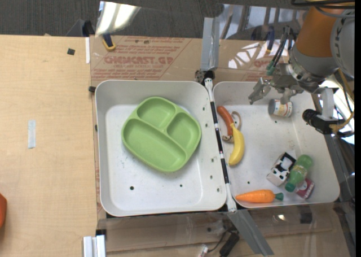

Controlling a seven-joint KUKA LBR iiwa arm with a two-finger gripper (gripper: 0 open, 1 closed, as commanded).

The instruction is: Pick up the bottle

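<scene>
Toward two o'clock we see the gripper (280,99) hanging over the right bin (256,165), beside a small pale cylinder (282,108); whether it is apart or together we cannot tell. At four o'clock the green bottle (298,171) lies near a black-and-white toy (281,169), a carrot (259,196) below, a banana (237,146) leftward
</scene>
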